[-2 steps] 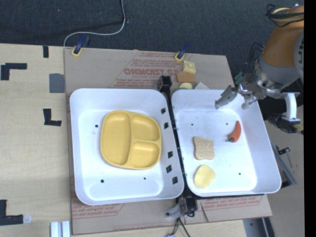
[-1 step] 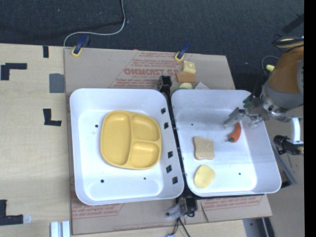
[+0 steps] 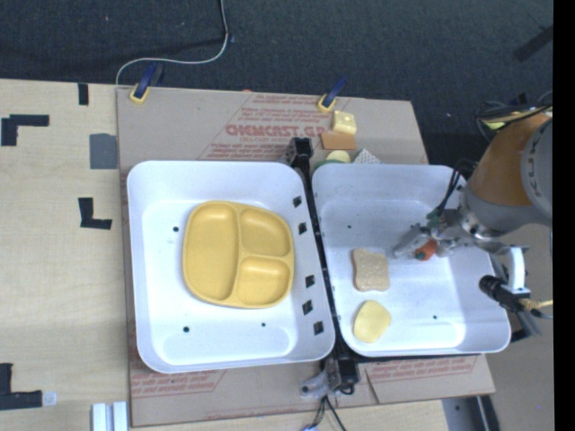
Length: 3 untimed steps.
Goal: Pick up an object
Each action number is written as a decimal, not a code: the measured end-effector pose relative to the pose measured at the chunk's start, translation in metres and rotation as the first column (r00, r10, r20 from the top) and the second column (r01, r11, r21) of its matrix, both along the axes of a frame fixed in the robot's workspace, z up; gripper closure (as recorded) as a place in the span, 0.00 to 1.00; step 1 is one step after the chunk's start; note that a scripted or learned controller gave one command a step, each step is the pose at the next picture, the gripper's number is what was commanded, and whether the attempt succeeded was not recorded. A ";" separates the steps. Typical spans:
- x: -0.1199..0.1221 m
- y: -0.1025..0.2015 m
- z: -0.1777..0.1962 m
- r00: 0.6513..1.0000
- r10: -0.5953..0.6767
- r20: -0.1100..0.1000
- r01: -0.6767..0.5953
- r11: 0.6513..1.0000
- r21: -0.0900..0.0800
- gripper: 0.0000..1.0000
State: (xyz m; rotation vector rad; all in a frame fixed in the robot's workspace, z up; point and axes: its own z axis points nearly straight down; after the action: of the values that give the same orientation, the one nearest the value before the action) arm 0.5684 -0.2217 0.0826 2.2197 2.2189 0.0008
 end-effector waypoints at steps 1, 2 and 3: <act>0.002 0.000 0.015 1.000 0.002 0.003 -0.002 1.000 0.001 1.00; 0.002 0.000 0.014 1.000 0.001 0.002 -0.001 1.000 0.001 0.00; 0.055 0.074 0.003 1.000 0.009 0.001 -0.009 1.000 0.001 0.00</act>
State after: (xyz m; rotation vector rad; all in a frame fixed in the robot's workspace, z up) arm 0.6233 -0.1477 0.0851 2.2097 2.2290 0.0027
